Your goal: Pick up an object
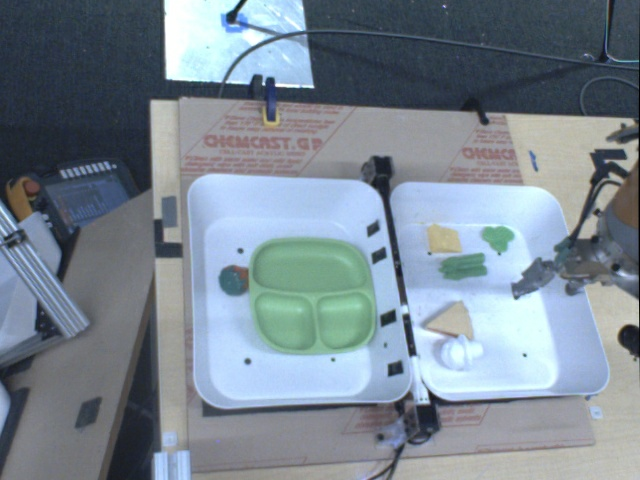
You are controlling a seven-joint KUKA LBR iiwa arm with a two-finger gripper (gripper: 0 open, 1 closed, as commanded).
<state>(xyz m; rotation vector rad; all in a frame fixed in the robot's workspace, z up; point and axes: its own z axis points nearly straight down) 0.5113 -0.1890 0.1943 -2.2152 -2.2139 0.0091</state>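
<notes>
My gripper (552, 284) hangs over the right side of the right bin (575, 363), open, with nothing between its fingers. Left of it in that bin lie a green bean-like piece (463, 265), a green leafy piece (497, 236), a yellow square (444, 239), a tan wedge (451, 320) and a small white object (459, 353). The nearest fingertip (522, 288) is a short way right of the green bean-like piece and apart from it.
The left bin (215, 368) holds a green divided plate (308, 295) and a small teal and red object (233, 280) beside the plate's left edge. A black divider (392, 288) runs between the bins. Cables cross the dark floor behind the bench.
</notes>
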